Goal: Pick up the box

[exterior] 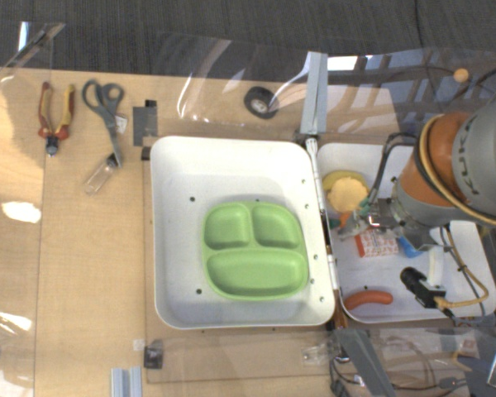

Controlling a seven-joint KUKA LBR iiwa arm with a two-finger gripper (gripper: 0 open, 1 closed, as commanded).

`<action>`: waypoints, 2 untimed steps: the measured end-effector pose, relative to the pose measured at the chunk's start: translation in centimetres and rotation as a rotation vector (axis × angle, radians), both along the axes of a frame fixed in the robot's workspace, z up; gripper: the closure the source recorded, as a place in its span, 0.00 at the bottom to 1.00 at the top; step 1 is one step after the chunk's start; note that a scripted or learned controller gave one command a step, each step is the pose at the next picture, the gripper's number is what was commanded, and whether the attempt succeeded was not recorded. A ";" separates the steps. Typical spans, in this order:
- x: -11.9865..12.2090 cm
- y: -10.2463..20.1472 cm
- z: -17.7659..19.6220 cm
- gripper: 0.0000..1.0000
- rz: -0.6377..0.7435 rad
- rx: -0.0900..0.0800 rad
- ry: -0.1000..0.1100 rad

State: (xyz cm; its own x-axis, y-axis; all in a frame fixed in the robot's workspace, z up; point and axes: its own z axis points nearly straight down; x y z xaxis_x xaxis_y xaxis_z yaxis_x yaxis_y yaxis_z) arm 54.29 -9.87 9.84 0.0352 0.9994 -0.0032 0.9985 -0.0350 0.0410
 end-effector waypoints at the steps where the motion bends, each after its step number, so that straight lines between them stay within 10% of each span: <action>1: 0.2 -0.1 1.2 1.00 0.002 -0.003 -0.007; 2: 0.2 -0.1 1.2 0.00 0.002 -0.003 -0.005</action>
